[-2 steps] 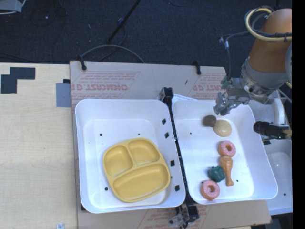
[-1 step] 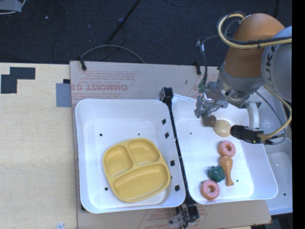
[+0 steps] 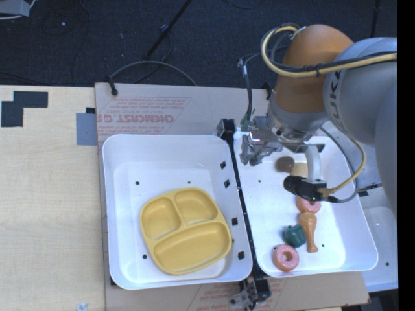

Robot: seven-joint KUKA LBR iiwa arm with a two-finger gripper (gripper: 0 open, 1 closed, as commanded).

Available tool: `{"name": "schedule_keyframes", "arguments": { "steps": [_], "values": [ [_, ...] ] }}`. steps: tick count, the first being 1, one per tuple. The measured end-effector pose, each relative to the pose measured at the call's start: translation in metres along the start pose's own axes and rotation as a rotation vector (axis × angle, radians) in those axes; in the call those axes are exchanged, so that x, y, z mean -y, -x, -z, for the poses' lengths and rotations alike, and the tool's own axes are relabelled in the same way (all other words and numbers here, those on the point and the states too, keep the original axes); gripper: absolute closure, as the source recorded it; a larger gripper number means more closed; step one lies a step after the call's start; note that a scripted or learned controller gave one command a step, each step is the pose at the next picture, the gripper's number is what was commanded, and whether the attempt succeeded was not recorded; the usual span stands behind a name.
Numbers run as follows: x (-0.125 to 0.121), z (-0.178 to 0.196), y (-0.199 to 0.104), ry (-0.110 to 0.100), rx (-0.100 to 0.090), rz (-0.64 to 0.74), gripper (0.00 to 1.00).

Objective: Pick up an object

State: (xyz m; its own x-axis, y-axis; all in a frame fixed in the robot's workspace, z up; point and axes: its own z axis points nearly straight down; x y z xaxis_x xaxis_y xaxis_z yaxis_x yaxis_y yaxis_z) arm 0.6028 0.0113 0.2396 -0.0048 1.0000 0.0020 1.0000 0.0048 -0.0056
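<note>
My gripper (image 3: pixel 255 153) hangs over the far left part of the right bin (image 3: pixel 363 248), close to the divider between the bins. Nothing shows between its tips. Just to its right lie a brown round piece (image 3: pixel 283 164) and a pale yellow piece (image 3: pixel 299 170). Nearer the front of the same bin are a pink-and-orange ring (image 3: pixel 308 205), partly covered, an orange drumstick (image 3: pixel 309 229), a teal piece (image 3: pixel 294 236) and a pink frosted donut (image 3: pixel 285 258).
A yellow divided plate (image 3: pixel 186 229) lies in the left bin (image 3: pixel 123 173). The arm's grey and orange body (image 3: pixel 324 70) hangs over the far right of the bench. Cardboard (image 3: pixel 139 112) lies under both bins.
</note>
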Motion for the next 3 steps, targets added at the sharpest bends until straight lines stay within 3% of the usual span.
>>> {"name": "schedule_keyframes", "arguments": {
  "steps": [2, 3],
  "values": [
    [-0.007, -0.003, -0.097, 0.003, 0.002, 0.000, 1.00],
    [-0.007, -0.003, -0.095, 0.002, 0.003, -0.002, 0.00]
  ]
}}
